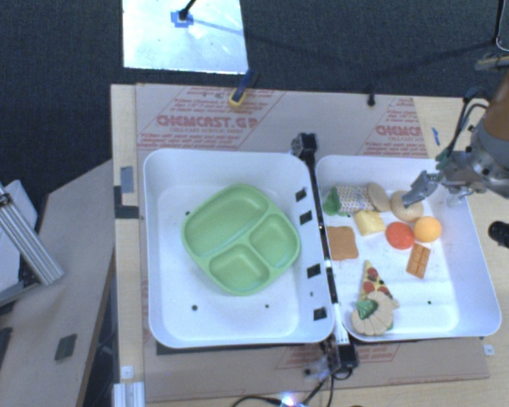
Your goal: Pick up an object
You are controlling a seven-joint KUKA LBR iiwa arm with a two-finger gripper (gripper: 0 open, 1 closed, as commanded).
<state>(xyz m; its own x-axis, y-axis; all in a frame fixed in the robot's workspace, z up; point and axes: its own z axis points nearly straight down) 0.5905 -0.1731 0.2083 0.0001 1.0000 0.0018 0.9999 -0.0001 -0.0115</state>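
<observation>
Tool (417,190): right of frame, over right bin (471,312); I cannot tell its state. Beneath it, beige rounded piece (400,206), smooth plastic. Alongside: orange ball (427,228), red tomato (399,235), pizza slice (373,282). Left bin: green divided tray (240,238).

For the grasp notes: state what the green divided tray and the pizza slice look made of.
Green divided tray: likely molded plastic, matte; uniform pale green, smooth rounded compartment walls. Pizza slice: probably toy plastic or rubber, with flat, bright topping colors; too small to be certain.
</observation>
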